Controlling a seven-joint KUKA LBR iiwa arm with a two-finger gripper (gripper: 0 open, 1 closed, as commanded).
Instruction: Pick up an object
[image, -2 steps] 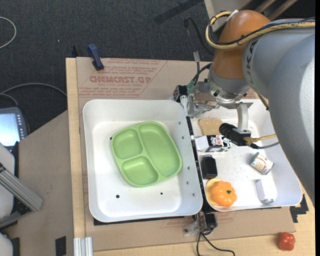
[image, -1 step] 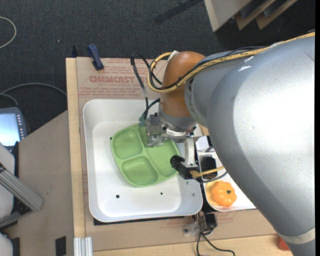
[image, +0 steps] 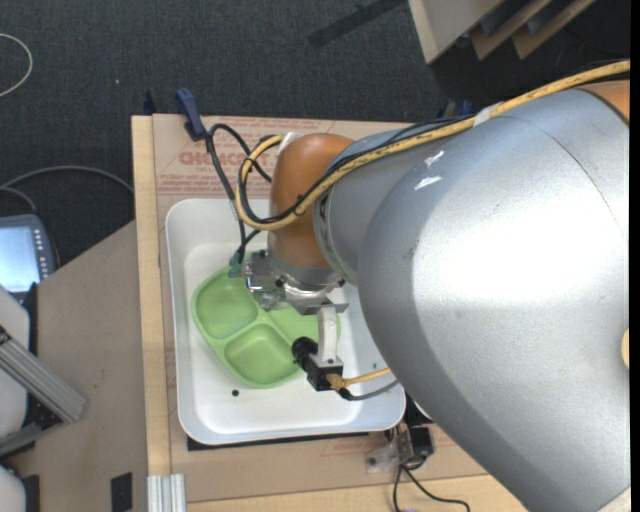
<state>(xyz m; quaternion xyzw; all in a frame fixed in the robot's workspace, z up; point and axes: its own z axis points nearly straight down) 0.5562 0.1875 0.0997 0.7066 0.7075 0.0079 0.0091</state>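
One green divided tray (image: 245, 335) is seen lying in the white bin (image: 205, 415) on the table (image: 160, 300). The tool (image: 290, 300) is parked right over the tray's right part; whether it's open or closed can't be told.

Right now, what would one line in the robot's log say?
arm: over white bin | end effector: low above green divided tray | grip: not visible | tray: lying in bin | pick: unconfirmed
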